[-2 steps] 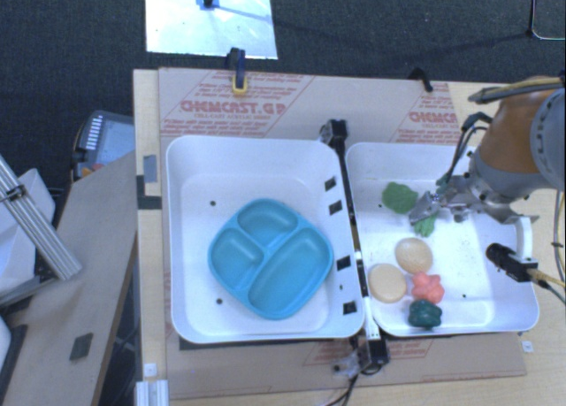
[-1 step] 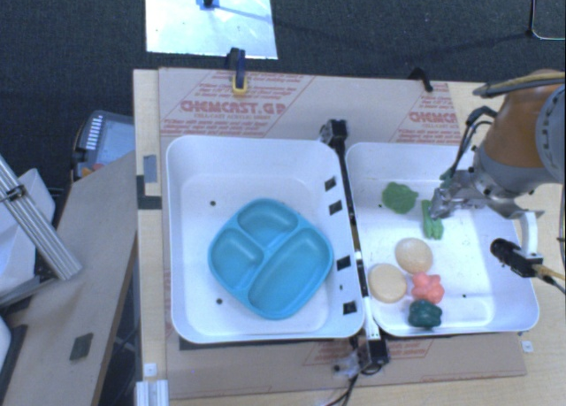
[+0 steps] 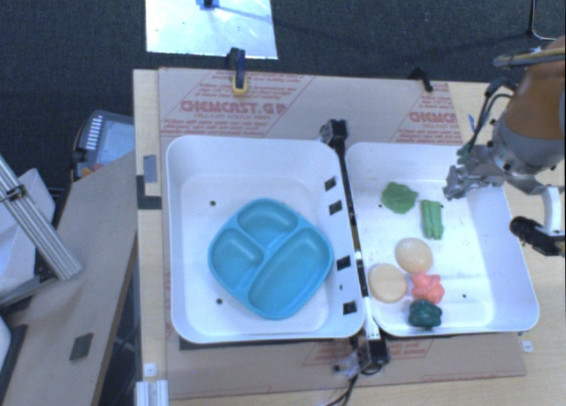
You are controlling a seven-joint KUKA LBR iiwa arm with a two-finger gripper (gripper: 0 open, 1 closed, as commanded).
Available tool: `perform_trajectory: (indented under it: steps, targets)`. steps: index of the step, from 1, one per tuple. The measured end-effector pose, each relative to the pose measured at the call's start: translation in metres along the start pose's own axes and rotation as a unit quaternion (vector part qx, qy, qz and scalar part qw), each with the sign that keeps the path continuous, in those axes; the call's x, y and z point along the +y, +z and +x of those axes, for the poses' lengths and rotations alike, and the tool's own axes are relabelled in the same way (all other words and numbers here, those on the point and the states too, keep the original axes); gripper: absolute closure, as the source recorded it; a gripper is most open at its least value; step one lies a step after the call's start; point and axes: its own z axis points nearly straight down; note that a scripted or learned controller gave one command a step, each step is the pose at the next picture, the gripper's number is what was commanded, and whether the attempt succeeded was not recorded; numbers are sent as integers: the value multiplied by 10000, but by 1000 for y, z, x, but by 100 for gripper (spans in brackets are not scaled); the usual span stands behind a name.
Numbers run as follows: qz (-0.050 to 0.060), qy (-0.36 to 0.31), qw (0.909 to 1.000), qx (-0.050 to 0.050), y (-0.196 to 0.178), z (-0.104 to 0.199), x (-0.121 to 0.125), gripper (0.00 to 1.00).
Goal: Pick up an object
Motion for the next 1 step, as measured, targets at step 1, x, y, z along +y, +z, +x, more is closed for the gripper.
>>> perform_trajectory:
  steps: [1]
  targets:
    - [8,0,10000,-1,-57,-9,6,100]
